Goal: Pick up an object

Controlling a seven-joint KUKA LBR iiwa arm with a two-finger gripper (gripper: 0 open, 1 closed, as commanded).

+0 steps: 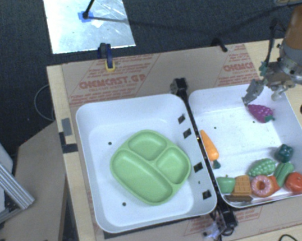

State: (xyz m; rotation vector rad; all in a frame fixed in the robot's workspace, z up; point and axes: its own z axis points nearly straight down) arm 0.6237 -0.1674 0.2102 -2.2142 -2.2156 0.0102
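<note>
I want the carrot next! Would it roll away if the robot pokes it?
Probably a little. The carrot looks round and smooth, lying flat by the right bin's left wall, so it could roll or slip. It looks like stiff toy plastic, likely light.

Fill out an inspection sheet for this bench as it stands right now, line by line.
Surface: bench under printed brown board, bearing left bin and right bin side by side.
Job's things: in the right bin, purple grapes, carrot by the divider; along the near wall a donut, tomato, corn, broccoli.
Clutter: green divided plate in the left bin.
Grippers: gripper over the right bin's far corner, just above the grapes; grasp not discernible.
Cables: dark cable across the floor behind the bench.
Surroundings: foil sheet on dark carpet; aluminium frame at left.
</note>
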